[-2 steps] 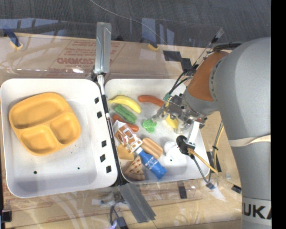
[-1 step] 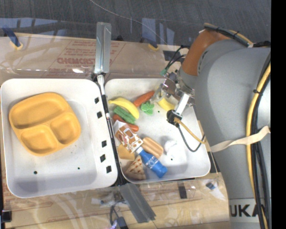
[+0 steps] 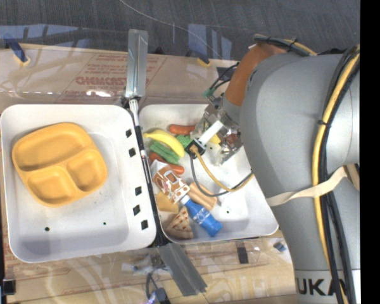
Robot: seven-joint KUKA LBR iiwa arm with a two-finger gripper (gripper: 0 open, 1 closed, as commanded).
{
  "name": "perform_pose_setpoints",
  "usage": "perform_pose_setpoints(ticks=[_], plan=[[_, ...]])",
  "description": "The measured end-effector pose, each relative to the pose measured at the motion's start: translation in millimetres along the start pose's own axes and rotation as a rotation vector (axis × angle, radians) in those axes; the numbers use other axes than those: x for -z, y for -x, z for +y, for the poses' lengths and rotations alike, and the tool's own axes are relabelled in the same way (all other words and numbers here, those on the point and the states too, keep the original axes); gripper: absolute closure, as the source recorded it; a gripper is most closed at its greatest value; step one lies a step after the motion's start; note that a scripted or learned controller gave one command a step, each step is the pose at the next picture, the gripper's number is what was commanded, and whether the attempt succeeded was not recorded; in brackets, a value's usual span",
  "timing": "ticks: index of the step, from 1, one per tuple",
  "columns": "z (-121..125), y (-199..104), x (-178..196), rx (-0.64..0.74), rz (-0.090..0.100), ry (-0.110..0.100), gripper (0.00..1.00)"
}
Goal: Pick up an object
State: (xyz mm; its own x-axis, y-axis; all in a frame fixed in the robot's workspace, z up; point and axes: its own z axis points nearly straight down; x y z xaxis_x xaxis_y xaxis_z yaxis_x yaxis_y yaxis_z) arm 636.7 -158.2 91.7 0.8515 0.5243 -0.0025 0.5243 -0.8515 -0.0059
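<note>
Dark carpet and a cardboard-lined bench frame two shallow white plastic bins; the right bin [image 3: 256, 217] is entered by the grey gripper [image 3: 210, 138]. Whether anything is gripped cannot be told, so the pick is judged not yet done. Just beside the tool lie a smooth curved yellow banana [image 3: 165, 143] and an orange sausage-shaped toy [image 3: 181, 130]; farther off, a blue bottle [image 3: 202, 218]. A moulded yellow compartment tray [image 3: 58, 163] occupies the far bin.
</note>
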Motion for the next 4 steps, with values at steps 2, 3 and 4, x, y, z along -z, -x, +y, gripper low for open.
perform_pose_setpoints(ticks=[2, 3, 4], plan=[[-2.5, -1.6, 8.7, 0.011, -0.004, -0.006, 0.00], [-2.5, -1.6, 8.7, 0.011, -0.004, -0.006, 0.00], [-43.6, 8.0, 3.4, -0.204, -0.003, -0.002, 0.00]])
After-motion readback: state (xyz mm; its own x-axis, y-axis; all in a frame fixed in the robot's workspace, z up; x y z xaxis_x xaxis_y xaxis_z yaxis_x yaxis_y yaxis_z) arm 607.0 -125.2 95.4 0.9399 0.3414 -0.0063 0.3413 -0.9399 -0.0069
